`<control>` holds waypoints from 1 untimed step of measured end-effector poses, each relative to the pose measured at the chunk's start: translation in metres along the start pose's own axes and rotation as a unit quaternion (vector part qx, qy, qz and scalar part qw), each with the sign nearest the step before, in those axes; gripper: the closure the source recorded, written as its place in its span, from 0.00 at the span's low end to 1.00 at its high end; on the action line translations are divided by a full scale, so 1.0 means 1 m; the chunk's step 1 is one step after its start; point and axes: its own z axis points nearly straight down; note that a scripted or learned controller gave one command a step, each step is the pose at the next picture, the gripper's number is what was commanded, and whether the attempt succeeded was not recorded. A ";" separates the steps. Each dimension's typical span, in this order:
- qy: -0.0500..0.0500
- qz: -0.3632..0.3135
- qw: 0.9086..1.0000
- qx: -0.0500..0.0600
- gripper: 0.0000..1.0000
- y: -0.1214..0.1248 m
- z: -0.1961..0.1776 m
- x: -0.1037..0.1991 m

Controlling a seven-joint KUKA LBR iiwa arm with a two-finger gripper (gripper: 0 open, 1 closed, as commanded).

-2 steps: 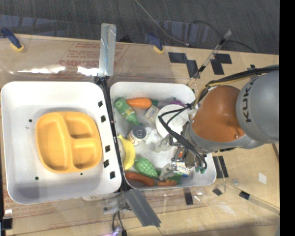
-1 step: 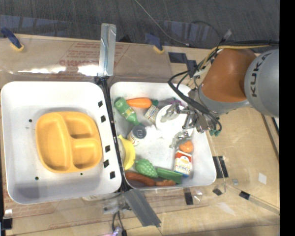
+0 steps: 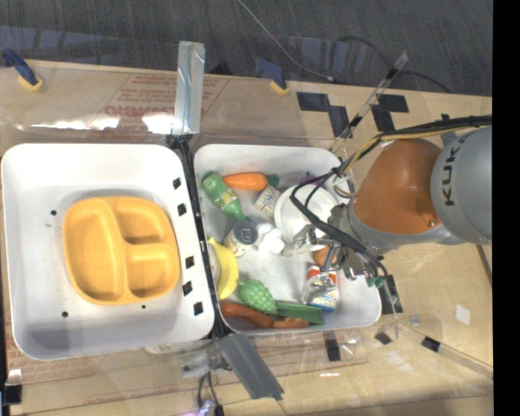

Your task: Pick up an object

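The right bin point(image 3: 269, 159) holds several small objects: a green bottle point(image 3: 221, 193), an orange carrot point(image 3: 245, 181), a yellow banana point(image 3: 224, 269), a green textured toy point(image 3: 258, 296), a small dark-capped jar point(image 3: 242, 235) and a red-and-white carton point(image 3: 322, 289). My gripper point(image 3: 322, 251) reaches down into the right half of this bin, just above the carton and beside a white cup point(image 3: 293, 213). The wrist and cables cover the fingertips.
The left bin point(image 3: 35, 167) holds a yellow divided tray point(image 3: 121, 250). A red-orange long piece point(image 3: 256, 317) and a green stick point(image 3: 299, 311) lie along the right bin's front wall. The arm's orange band point(image 3: 399, 189) hangs over the bin's right rim.
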 end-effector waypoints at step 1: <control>0.000 0.105 0.995 0.000 0.00 0.009 -0.001 0.024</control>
